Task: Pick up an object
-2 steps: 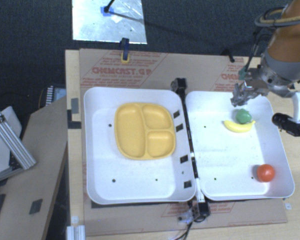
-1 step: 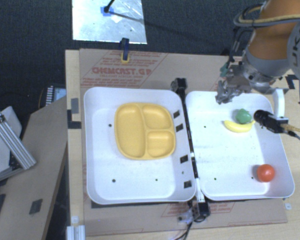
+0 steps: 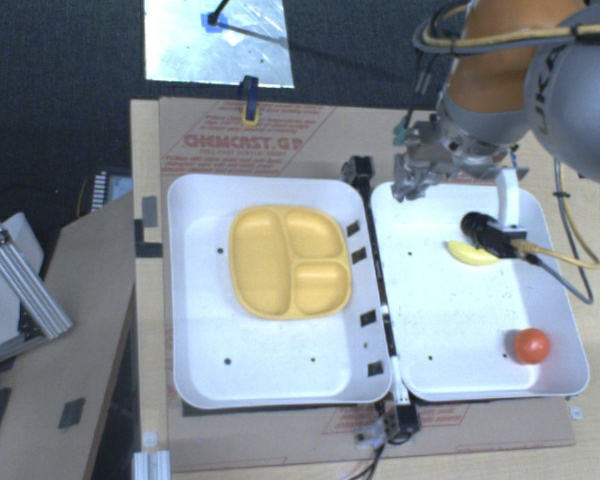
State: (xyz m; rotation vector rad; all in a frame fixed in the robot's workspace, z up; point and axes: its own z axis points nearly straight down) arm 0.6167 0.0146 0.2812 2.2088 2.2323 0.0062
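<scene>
A yellow banana (image 3: 473, 255) lies in the right bin (image 3: 450, 358), partly under a black cable fitting. An orange-red ball, perhaps a tomato (image 3: 530, 345), rests near that bin's front right corner. A yellow divided plate (image 3: 288, 261) sits in the middle of the left bin (image 3: 205, 368). My gripper (image 3: 412, 182) hangs over the far left corner of the right bin, away from the banana and the ball. Nothing shows between its fingers.
A black divider with clips (image 3: 372, 268) runs between the two bins. A cardboard sheet (image 3: 245, 138) lies under them. A shiny square plate (image 3: 218, 26) lies behind the bench. An aluminium frame (image 3: 15, 278) stands at the left.
</scene>
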